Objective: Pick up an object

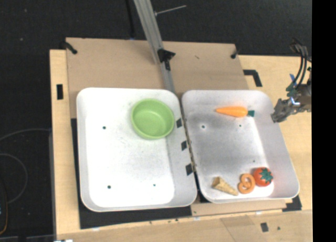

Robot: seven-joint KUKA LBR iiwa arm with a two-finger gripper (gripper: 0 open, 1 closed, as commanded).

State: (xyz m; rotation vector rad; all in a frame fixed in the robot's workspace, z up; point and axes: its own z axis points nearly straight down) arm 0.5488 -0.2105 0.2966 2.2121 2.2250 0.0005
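I see a green bowl [153,119] sitting upright near the far right corner of the left bin [94,183]. In the right bin [273,146] an orange toy carrot [231,112] lies on its side along the far wall, its dark stem end toward the right. At that bin's near right corner I count three small pieces close together: a tan cone-shaped wedge [224,186], an orange pretzel-like ring [245,183], and a red tomato-like fruit [262,176] with a green top, just beside the ring.
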